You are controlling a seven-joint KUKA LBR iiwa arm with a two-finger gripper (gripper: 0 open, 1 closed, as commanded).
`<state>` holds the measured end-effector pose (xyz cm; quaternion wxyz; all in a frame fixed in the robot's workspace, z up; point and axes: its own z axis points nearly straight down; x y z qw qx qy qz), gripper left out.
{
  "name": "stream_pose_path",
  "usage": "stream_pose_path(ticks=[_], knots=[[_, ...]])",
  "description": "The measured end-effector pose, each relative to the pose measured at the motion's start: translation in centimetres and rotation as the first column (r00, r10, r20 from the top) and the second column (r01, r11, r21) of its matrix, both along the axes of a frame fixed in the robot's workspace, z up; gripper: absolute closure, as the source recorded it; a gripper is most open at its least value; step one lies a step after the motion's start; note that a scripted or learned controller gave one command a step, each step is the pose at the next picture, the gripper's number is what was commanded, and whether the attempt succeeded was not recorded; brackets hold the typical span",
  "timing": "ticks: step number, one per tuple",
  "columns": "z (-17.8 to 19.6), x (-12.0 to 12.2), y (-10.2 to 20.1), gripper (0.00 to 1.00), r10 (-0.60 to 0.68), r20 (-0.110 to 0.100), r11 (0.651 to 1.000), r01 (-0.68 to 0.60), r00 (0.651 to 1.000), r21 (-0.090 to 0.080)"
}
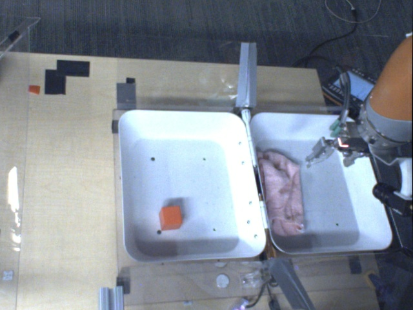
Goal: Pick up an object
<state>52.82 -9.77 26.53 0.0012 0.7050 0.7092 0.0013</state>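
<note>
The tool (329, 148) hangs over the right bin (361, 228), up near its back right corner, reaching in from the right under the orange band. How it is set, clenched or released, I can't tell from this angle, and nothing is visibly caught in it.

Just down and to the left of it lies the pink cloth (282, 191), a crumpled strip pressed along the right bin's left wall. Its long axis runs front to back along that wall, with the near end of the bundle closest to the tool.

That looks like the obvious target: a short move left and down, closing across the narrow width of the strip.

Further out, well apart in the left bin (139, 134), an orange block (171, 217) sits near the front, a much longer reach.
</note>
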Motion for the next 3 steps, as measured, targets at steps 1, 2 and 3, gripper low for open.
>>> stream_pose_path(ticks=[1, 2, 3], knots=[[-12.2, 7.4, -1.7, 0.0, 0.028, 0.0, 1.0, -0.028, 1.0, 0.0], [-17.2, 6.9, 1.2, 0.0, 0.067, 0.016, 0.998, -0.067, 0.998, -0.004], [-15.9, 7.2, 1.5, 1.0, 0.069, 0.026, 0.998, -0.069, 0.997, -0.001]])
